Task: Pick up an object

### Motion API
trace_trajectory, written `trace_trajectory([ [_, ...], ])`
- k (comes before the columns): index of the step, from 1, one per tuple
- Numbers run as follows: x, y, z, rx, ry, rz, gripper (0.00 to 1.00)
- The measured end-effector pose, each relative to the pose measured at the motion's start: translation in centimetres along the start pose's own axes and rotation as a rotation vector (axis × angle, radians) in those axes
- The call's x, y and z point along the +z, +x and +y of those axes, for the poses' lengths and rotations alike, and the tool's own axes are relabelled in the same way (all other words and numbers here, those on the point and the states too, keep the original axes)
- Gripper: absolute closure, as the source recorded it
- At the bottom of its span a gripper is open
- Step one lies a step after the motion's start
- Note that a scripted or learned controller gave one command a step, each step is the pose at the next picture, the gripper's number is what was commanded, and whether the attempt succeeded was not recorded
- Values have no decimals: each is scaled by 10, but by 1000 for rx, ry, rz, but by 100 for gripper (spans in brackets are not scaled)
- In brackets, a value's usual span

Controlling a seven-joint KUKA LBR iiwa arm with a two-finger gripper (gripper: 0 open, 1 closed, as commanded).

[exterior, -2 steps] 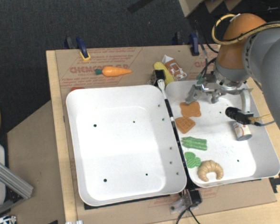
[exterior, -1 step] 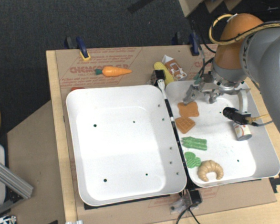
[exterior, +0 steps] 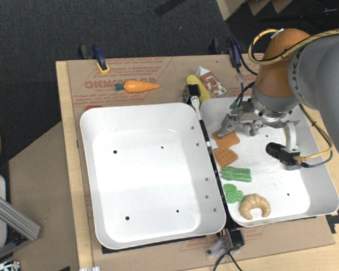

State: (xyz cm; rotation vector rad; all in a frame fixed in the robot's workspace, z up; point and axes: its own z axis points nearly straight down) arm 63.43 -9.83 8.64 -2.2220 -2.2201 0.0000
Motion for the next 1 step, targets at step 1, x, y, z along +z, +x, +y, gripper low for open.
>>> trace_trajectory([
  [1, -11, 0, 2, 0, -6, 0, 100],
])
